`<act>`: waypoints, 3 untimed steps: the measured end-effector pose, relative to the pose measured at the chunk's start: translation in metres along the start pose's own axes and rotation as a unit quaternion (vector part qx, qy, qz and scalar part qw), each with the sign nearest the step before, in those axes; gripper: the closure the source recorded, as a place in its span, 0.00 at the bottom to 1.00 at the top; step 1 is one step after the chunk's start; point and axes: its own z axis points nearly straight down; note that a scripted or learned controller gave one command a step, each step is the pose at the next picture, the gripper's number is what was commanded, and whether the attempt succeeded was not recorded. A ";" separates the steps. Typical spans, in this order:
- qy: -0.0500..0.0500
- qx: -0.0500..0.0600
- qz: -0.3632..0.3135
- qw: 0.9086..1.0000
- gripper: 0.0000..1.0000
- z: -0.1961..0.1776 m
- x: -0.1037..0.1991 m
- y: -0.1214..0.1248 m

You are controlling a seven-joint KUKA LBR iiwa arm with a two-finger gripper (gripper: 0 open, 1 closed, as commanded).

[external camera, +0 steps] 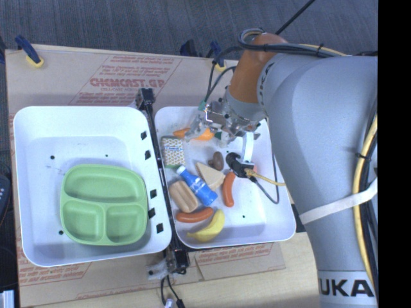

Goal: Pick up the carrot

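Note:
The carrot [192, 133] is a small orange piece lying near the back left of the right bin [273, 220]. Its left tip pokes out toward the bin's wall. My gripper [215, 126] is low over the carrot's right end, and its metal parts hide part of the carrot. I cannot make out whether the carrot is gripped or just lies beneath the gripper. The grey arm with its orange band [247, 76] reaches in from the right and covers the bin's back right corner.
In the right bin lie a checkered pad [172, 151], a brown lump [218, 161], a cheese wedge [209, 174], a blue bottle [196, 185], bread [183, 196], an orange-red pepper [228, 189], a sausage [194, 215] and a banana [209, 226]. The left bin [38, 133] holds a green divided plate [103, 204].

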 end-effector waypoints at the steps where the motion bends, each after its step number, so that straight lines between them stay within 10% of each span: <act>1: 0.000 -0.003 0.054 0.999 0.00 -0.067 -0.047 0.012; 3: 0.000 -0.001 -0.004 1.000 0.00 0.001 0.021 -0.024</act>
